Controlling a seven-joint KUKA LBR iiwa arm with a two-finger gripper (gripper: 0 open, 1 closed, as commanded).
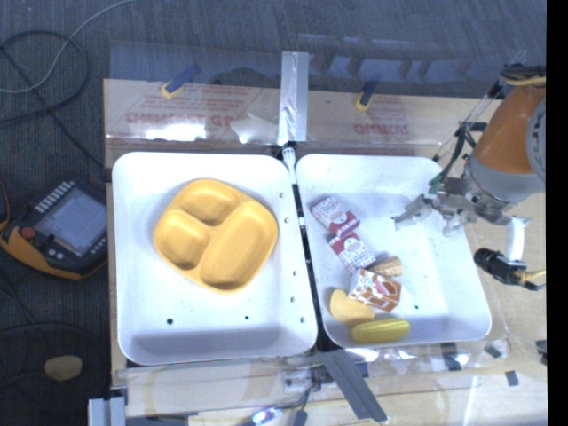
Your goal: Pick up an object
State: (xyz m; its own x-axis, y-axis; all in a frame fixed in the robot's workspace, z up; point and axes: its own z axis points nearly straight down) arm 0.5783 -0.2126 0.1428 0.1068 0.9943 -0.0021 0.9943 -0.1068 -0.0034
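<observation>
The arm [519, 140] comes in from the right edge, its orange band at the top right and the grey wrist bent down toward the right bin [461, 313]. The gripper [430, 209] hangs over the bin's upper right part, above bare white floor, with nothing between its fingers; the two fingers stand spread apart, one reaching left toward the middle of the bin, so the claw is released. Much of the arm is cut off by the picture's right side, and how high the fingertips sit above the bin floor is hard to judge.

The things to pick lie in the left half of the right bin, well apart from the gripper. Two red and white packets [330, 211] [353, 251] lie one below the other, running down and to the right. Below them sits a red and orange carton [376, 291], tilted, with a small tan piece [389, 265] just above it. A yellow wedge [348, 306] touches the carton's left side. A yellow-green pickle-shaped thing [381, 329] lies near the front wall, its long axis running left to right.

The left bin [142, 327] holds a yellow three-part tray [216, 232]
</observation>
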